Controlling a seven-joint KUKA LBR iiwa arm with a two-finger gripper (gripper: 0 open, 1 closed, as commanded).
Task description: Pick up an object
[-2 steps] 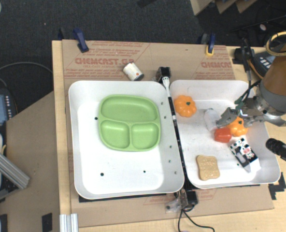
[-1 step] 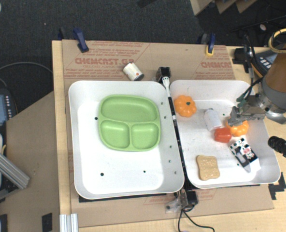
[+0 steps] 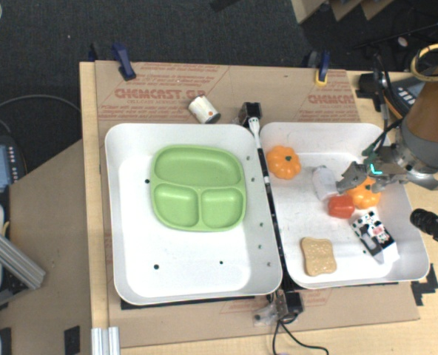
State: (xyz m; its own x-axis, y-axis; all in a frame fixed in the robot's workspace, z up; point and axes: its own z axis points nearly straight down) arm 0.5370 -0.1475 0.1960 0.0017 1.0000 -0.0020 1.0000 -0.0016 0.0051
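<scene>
We see the gripper (image 3: 359, 176) low in the right bin (image 3: 308, 135), just above an orange toy (image 3: 365, 196) and red piece (image 3: 340, 207); finger state we cannot tell. A pumpkin (image 3: 283, 162) sits at its nine o'clock.

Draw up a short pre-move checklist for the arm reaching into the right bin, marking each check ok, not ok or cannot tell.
1. Two-finger gripper is over the right white bin: ok.
2. Target within reach, red rounded toy and orange toy just beneath it: ok.
3. Object held between the fingers: cannot tell.
4. Neighbours apart from target, red and orange toys touch: not ok.
5. Tan toast-shaped piece and small orange pumpkin lie apart: ok.
</scene>
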